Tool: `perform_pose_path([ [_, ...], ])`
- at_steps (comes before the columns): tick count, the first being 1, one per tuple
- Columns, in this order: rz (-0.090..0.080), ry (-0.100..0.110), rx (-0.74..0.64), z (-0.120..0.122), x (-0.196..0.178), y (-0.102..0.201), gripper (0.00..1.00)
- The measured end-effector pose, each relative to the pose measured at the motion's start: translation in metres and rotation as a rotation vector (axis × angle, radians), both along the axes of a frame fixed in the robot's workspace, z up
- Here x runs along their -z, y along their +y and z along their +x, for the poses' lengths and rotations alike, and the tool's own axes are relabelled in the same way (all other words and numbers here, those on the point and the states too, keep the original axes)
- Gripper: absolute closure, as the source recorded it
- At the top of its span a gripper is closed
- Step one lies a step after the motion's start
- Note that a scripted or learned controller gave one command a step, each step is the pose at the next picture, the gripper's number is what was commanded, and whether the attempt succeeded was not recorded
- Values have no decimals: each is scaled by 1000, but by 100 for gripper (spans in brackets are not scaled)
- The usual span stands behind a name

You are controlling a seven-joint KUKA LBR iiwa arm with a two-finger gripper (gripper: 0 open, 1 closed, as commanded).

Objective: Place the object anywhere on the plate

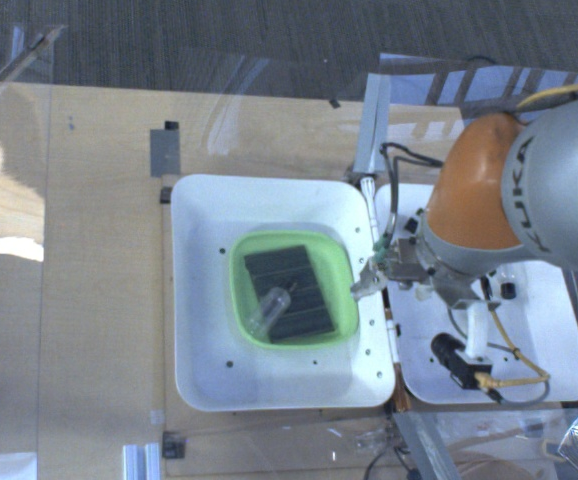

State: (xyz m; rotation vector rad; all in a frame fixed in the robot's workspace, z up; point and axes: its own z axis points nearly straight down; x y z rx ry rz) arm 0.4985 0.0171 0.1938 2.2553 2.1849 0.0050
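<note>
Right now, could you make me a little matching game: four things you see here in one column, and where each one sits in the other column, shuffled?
Things:
1. green plate
2. black ridged block
3. clear container
4. orange band of the arm

Places:
a. above the right bin
b. lying on top of the black block
c. in the left bin
d. flat on the plate

Pairs: 1-c, 2-d, 3-b, 4-a.
</note>
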Motion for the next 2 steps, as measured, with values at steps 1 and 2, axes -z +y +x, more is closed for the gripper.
perform_pose_path([
  [1,-1,-2,36,50,9,-33,0],
  [2,-1,-1,37,-5,0,-71,0],
])
